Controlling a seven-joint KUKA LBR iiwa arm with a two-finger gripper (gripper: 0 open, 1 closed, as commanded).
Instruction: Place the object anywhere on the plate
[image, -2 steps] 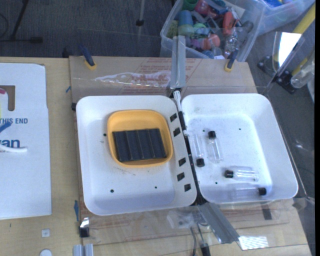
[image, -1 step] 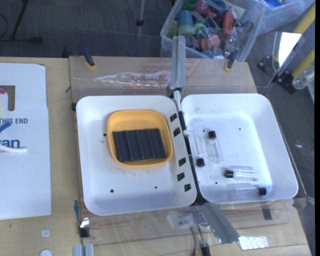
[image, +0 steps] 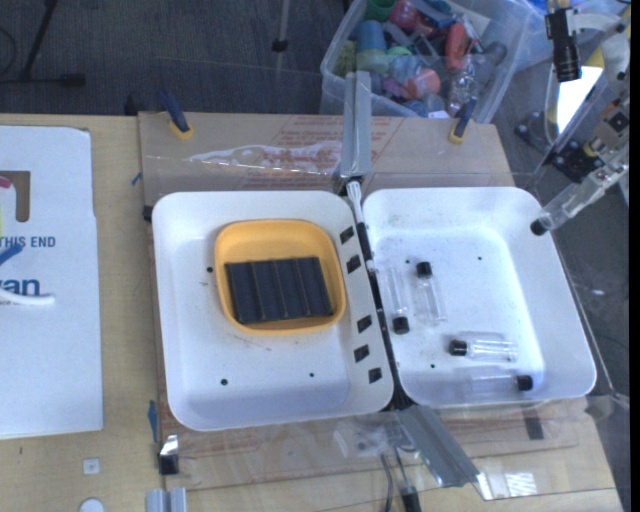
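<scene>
Fingers (image: 541, 226) apparently over right bin (image: 450, 197) rim, grip untellable | plate (image: 275, 229), left bin (image: 190, 350) | wooden bench (image: 60, 472)

White board (image: 50, 300) on the left of the bench, black words "HIS END" cut by the edge, below them letters "van"

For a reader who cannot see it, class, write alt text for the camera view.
Two white bins sit side by side: the left bin holds a yellow plate with a dark ridged block on it, and the right bin holds clear vials with black caps. A gripper hangs over the right bin's far right corner.
</scene>
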